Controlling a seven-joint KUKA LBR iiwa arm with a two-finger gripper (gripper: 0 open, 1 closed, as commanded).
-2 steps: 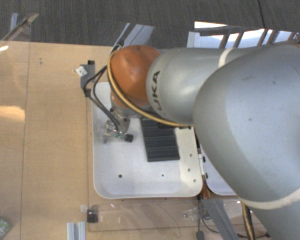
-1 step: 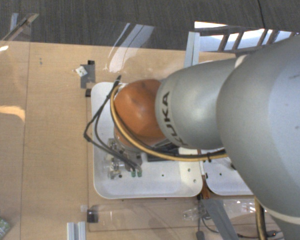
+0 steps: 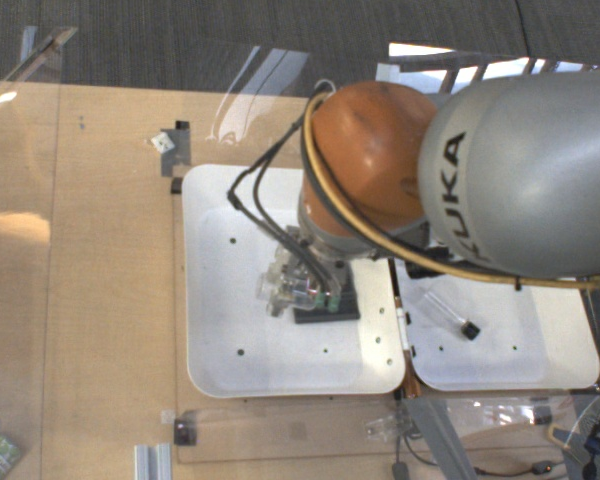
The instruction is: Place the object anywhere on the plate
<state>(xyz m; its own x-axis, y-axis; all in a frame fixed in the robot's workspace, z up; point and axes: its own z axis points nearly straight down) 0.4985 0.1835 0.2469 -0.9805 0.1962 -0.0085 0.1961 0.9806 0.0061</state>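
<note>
The gripper (image 3: 285, 290) hovers low over the left bin's (image 3: 210, 348) middle, jaw state unclear; seemingly the reach, with the small clear object (image 3: 450, 315) in the right bin (image 3: 560, 363) apart.

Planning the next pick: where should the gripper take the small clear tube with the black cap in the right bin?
Grip the clear tube mid-body, fingers across its narrow width, coming straight down. It seems to lie flat and alone on the right bin floor, slanted, black cap at its lower right end.
</note>
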